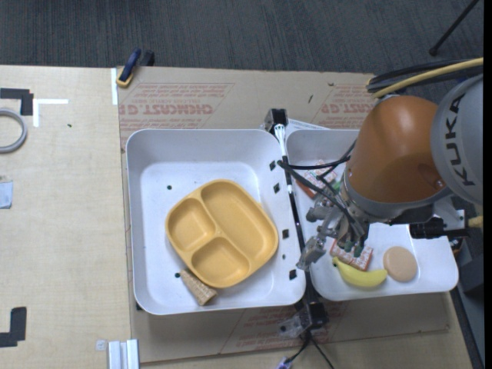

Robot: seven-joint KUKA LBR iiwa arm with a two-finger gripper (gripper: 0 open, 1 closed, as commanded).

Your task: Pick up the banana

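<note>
Banana [360, 275] lies in the bin [430, 281] just below my claw [327, 241], untouched. Claw state: cannot tell. Grasp and lift remain.

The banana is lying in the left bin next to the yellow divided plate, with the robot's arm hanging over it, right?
Not quite. The banana lies in the right bin, beside a round tan disc. The yellow divided plate sits in the left bin. The arm does hang over the banana, as the camera view shows.

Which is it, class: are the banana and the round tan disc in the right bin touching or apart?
Apart. The camera view shows a strip of white bin floor between the banana and the round tan disc in the right bin.
</note>
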